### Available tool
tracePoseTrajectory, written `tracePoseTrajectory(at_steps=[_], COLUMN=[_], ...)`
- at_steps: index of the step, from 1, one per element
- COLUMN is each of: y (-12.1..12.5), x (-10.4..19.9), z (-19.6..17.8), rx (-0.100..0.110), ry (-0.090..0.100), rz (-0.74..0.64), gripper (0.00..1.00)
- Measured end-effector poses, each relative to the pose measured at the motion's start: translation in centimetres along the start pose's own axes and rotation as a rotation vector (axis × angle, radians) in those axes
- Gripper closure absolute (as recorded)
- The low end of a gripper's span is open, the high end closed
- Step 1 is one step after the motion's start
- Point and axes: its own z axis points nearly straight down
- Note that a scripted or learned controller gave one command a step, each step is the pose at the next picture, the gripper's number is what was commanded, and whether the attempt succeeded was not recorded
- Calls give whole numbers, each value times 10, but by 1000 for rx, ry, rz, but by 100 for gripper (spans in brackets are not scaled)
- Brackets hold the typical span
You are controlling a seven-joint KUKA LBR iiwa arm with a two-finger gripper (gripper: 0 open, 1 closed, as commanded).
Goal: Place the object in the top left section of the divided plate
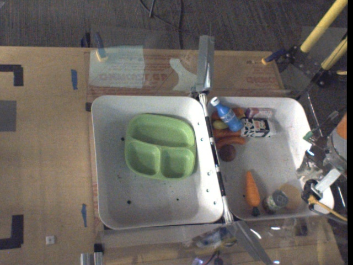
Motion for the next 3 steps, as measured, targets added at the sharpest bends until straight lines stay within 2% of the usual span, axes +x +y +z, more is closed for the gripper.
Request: tracePoseTrajectory(at_steps=[1, 2, 3], y=[8, 8, 5], x=[-4, -9, -4], z=[-103, -85, 41], rx=[-4, -1, 0], ry=[0, 0, 0], rz=[99, 172, 268], gripper=[100, 100, 100])
